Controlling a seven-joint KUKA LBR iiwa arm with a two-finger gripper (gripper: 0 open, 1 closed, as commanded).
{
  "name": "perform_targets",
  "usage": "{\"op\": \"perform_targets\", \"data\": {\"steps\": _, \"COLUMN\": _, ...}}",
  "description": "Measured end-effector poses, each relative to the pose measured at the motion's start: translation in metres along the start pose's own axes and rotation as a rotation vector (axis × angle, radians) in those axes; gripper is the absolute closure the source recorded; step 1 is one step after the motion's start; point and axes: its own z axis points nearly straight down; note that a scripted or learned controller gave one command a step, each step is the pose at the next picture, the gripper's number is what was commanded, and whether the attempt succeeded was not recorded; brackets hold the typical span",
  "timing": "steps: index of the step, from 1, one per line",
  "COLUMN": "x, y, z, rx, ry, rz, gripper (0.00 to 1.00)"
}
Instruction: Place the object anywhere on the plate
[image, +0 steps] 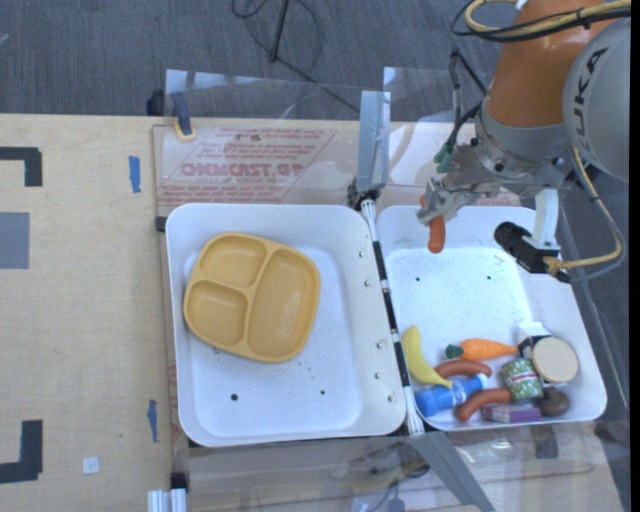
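Gripper (440, 212) above the far edge of the right bin (480, 285), fingers closed on the top of a small orange-red sausage (436, 235). Sausage hanging upright, long axis vertical, free end pointing down at the bin floor, clear of it. Yellow divided plate (252, 296) in the left bin (330, 390), well apart. Toy foods (500, 380) heaped in the right bin's near corner.
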Motion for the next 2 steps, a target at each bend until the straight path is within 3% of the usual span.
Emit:
{"op": "perform_targets", "data": {"steps": 1, "x": 0.082, "y": 0.012, "z": -0.012, "rx": -0.004, "ry": 0.0, "rz": -0.144, "gripper": 1.0}}
{"op": "perform_targets", "data": {"steps": 2, "x": 0.148, "y": -0.007, "z": 0.049, "rx": 0.004, "ry": 0.002, "rz": 0.194, "gripper": 1.0}}
